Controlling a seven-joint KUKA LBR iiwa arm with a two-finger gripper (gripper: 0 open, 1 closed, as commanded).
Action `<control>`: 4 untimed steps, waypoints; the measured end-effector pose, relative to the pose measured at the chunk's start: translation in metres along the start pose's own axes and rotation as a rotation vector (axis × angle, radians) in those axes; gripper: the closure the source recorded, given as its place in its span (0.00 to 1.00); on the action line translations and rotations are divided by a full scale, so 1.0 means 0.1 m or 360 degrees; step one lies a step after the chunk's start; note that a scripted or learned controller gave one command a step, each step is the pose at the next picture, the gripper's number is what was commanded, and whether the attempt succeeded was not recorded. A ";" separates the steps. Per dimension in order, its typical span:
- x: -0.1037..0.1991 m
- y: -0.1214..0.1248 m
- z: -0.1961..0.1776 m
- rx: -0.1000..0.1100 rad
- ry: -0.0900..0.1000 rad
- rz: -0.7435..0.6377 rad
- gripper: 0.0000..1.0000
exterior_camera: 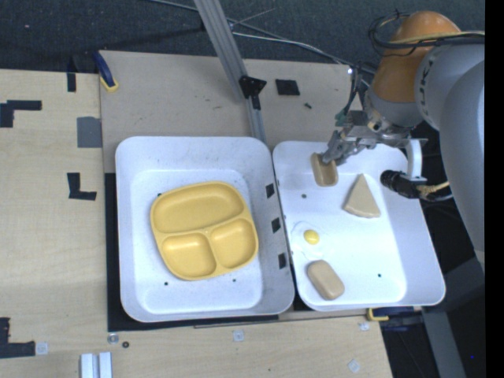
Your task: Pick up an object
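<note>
My gripper point(337, 151) hangs over the far left part of the right bin point(409, 278), reaching in from the right. Directly under its tip, and touching or nearly touching it, lies a small tan block point(324, 172). A tan wedge point(361, 198) sits a little to the right of the block. Nearer the front are a small yellow round piece point(311, 237) and a tan oblong piece point(324, 279). The arm's wrist hides the top of the block.
The left bin point(134, 164) holds a yellow divided plate point(205, 229). A grey metal post point(228, 53) slants up behind the bins. A black cable end point(398, 182) juts over the right bin's far right side.
</note>
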State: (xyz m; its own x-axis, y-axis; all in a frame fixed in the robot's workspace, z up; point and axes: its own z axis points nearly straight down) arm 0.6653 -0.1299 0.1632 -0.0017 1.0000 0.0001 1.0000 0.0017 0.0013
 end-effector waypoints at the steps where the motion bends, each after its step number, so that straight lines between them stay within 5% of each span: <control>1: 0.01 0.00 -0.41 0.0002 0.0000 0.0001 1.00; 2: 0.01 0.01 -0.91 -0.0003 -0.0001 0.0000 1.00; 4: 0.94 -0.44 -0.64 0.0008 -0.0001 -0.0001 1.00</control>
State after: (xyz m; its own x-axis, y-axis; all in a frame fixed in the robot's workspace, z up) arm 0.6208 -0.0358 0.2270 -0.0021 1.0000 -0.0007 1.0000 0.0021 -0.0035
